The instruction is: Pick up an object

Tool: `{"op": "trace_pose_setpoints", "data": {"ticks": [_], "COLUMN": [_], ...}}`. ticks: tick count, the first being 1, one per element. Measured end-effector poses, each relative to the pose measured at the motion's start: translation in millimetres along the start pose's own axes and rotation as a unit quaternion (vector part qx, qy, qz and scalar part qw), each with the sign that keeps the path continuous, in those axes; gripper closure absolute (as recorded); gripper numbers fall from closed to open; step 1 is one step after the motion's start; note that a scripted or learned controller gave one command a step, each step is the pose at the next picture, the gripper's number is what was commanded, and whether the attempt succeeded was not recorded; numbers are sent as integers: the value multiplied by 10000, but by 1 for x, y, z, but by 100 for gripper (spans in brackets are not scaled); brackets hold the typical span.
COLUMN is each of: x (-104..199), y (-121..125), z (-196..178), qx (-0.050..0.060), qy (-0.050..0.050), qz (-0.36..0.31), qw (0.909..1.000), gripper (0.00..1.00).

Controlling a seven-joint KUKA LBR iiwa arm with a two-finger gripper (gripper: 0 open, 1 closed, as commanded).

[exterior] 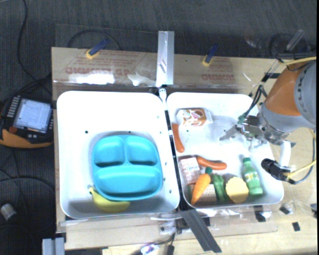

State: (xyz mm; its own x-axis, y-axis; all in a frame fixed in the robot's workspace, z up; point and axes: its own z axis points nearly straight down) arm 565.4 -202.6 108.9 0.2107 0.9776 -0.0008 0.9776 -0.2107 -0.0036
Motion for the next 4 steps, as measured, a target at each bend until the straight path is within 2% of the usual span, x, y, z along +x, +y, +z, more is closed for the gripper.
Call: {"op": "trace_pose_setpoints", "data": {"ticks": [1, 2, 3, 4], "x": [68, 16, 18, 26], "y": [-58, -48, -48, 10], "z": [11, 19, 9, -87], "qx": [4, -70, -77, -9], "qy": [4, 8, 18, -15], "qz": [185, 292, 281, 84], "qw": [9998, 9995, 9996, 10000], "gripper": [0, 0, 100, 100]}}
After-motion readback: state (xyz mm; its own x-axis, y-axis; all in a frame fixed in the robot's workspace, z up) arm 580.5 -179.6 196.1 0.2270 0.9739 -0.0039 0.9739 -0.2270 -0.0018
